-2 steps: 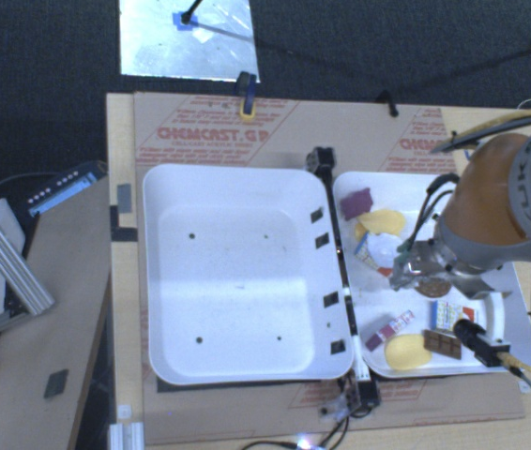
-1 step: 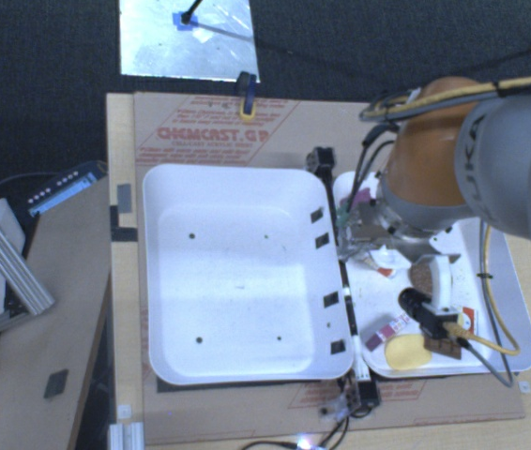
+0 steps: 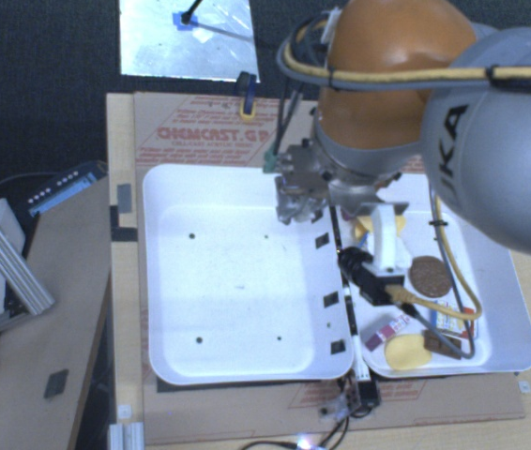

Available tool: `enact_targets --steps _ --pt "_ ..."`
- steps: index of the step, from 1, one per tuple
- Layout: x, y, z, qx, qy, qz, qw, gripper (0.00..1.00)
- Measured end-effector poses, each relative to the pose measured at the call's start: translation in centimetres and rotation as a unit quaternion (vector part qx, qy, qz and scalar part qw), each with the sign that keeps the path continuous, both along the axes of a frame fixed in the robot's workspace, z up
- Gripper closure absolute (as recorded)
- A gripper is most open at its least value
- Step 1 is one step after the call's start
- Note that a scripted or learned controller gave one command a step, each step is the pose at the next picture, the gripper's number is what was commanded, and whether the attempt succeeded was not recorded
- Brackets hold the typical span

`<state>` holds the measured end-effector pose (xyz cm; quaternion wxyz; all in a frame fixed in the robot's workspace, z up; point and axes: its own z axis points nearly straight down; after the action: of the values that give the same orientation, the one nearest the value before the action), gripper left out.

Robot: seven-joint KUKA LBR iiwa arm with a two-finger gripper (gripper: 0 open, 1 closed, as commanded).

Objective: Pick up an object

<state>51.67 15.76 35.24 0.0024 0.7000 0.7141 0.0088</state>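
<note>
The gripper (image 3: 295,198) hangs over the far corner of the left bin (image 3: 237,289), just beside the strip where the two bins meet. From this slanted view I cannot tell whether it is open or closed, and nothing can be seen held in it. The arm (image 3: 491,148) reaches in above the right bin (image 3: 505,317) and hides much of that bin's far end.

The left bin shows only a bare white floor with a few dark specks. Everything worth picking lies in the right bin, toward its near end. There is a brown disc (image 3: 430,277), with a yellow disc (image 3: 406,352) nearer the front rim. A small pink and white packet (image 3: 387,328) lies just beside the yellow one, and a small brown block (image 3: 444,346) is on its other side.

The main risk, as I judge it, is that the gripper is on the wrong side of the divide. A descent from here would close on bare bin floor, or clip the raised rims between the bins. Both discs look flat and low, so a grasp could slide off them. The packet, yellow disc and block sit close together, so reaching for one may push the others aside.
</note>
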Motion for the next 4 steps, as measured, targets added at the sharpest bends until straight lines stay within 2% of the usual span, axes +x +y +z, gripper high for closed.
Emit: enact_targets --steps 1,2,3,4 --pt "-0.9 6.5 -9.9 -0.0046 0.011 -0.005 0.9999 1.0" --pt "-2.9 1.6 1.3 -0.0022 0.002 -0.011 0.9999 1.0" --pt "-3.1 5.7 -9.7 -0.0052 0.011 -0.006 0.9999 1.0" --pt "-2.9 6.5 -1.5 -0.0026 0.004 -0.007 1.0 1.0"
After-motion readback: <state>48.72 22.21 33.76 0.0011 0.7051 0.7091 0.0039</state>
